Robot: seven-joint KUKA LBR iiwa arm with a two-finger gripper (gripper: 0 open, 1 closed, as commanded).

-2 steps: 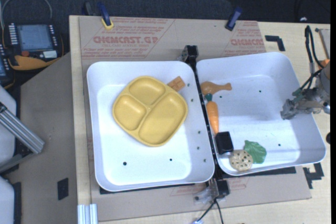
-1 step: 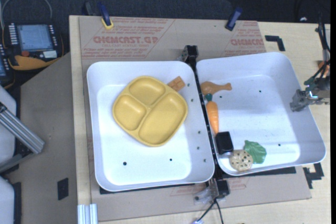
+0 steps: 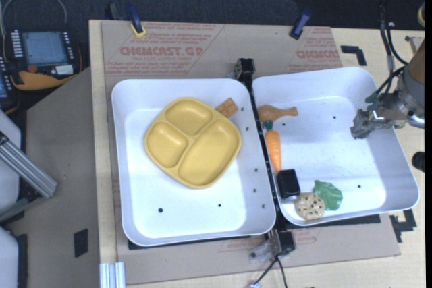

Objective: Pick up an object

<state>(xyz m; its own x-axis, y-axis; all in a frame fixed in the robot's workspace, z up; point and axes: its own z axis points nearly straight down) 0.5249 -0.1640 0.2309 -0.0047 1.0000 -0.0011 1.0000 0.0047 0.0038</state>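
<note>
The claw (image 3: 362,123) hangs over the right bin's (image 3: 378,185) far right side; I cannot tell its grip. A carrot (image 3: 273,151), drumstick (image 3: 277,112), black block (image 3: 288,183) and cookie (image 3: 310,206) lie along that bin's left side.

We see the grey arm cut off by the right edge, so little more than its wrist and the small metal tool (image 3: 362,123) at its end shows; the tool is too small and dark for us to read how its fingers stand. The small brown block (image 3: 227,106) is partly covered by the rim of the yellow three-compartment plastic plate (image 3: 193,141). The round speckled cookie-like piece (image 3: 310,206) overlaps the green leafy toy (image 3: 329,193), hiding its lower left part. At the left edge, the grey metal rail (image 3: 23,162) and the handheld screen unit (image 3: 40,54) are cropped.
</note>
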